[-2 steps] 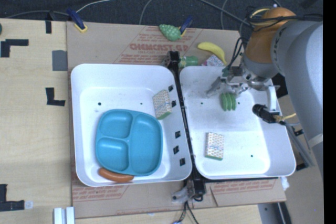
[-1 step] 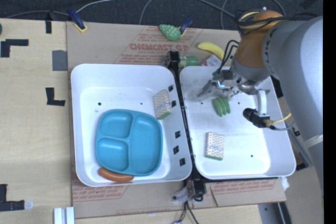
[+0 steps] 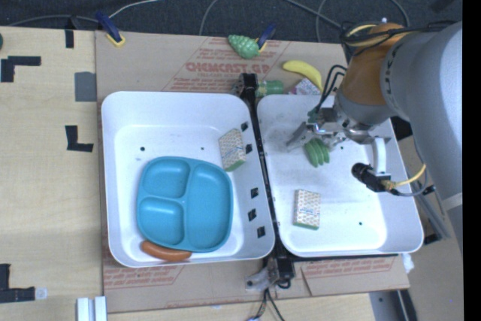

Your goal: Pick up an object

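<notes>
Gripper (image 3: 314,137) hangs low over the right bin (image 3: 391,237), fingers spread partway, tips just at the green ridged toy (image 3: 318,152), which lies on the bin floor and is not clamped. That toy looks light, rubbery, a bit slick; across its narrow middle seems the best hold. Toward the bin's near edge from it lies a small patterned block (image 3: 307,208)

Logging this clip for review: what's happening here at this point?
The grey arm reaches in from the right, and its gripper sits low in the right bin, right at a small green object. Whether it actually has the object can't be told. A patterned block lies nearer the front of that bin. The left bin holds a blue divided plate, an orange sausage-shaped toy and another patterned block.
</notes>
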Motion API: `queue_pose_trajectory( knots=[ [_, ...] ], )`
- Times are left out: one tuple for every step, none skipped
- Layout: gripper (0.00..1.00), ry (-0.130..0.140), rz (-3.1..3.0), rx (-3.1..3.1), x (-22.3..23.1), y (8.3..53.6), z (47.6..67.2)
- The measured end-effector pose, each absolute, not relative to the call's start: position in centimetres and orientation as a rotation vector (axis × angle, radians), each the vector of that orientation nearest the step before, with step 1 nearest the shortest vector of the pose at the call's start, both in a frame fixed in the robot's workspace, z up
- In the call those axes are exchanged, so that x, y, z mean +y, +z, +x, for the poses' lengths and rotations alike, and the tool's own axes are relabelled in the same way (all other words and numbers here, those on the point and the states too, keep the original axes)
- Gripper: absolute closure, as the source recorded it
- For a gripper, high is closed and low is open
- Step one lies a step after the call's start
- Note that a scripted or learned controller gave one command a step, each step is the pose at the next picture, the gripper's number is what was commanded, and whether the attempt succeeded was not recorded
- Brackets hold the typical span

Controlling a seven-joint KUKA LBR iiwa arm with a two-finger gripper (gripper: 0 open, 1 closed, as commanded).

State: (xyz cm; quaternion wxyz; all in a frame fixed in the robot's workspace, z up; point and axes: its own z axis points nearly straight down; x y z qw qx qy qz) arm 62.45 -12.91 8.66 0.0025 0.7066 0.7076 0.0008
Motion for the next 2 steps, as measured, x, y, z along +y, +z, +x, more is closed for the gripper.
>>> queue_pose_trajectory(
  knots=[
    [1.0,0.003,2.215,2.219,-12.9,9.7,62.5],
    [1.0,0.001,2.219,2.224,-5.8,18.5,63.6]
  ],
)
